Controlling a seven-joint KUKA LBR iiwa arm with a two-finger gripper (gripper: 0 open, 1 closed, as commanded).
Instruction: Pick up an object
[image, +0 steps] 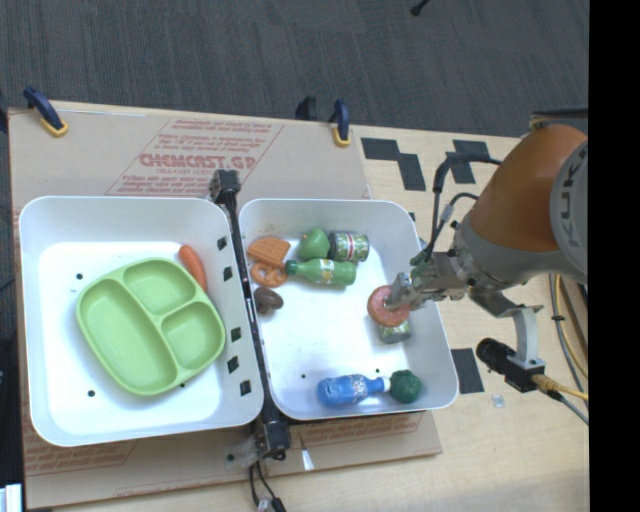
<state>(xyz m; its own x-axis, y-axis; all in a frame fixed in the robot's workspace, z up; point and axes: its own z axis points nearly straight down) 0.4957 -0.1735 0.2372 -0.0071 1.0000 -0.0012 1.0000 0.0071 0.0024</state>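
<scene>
bench (480, 400) bears cardboard sheet (150, 150); two white bins (40, 300) side by side.

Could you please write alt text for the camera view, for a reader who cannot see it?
A grey-and-orange robot arm reaches from the right, its gripper low over a pink-topped object in the right bin, which also holds a blue bottle, a green bottle and other small toys. The left bin holds a green divided plate and a carrot.

You've got a green plate (150, 325) sitting in the left bin (38, 400), with a carrot (192, 266) touching its upper-right rim. Off to the plate's right there's a green bottle (322, 271), and lower down a blue bottle (348, 389). Cardboard (190, 155) lies beyond the plate.
</scene>
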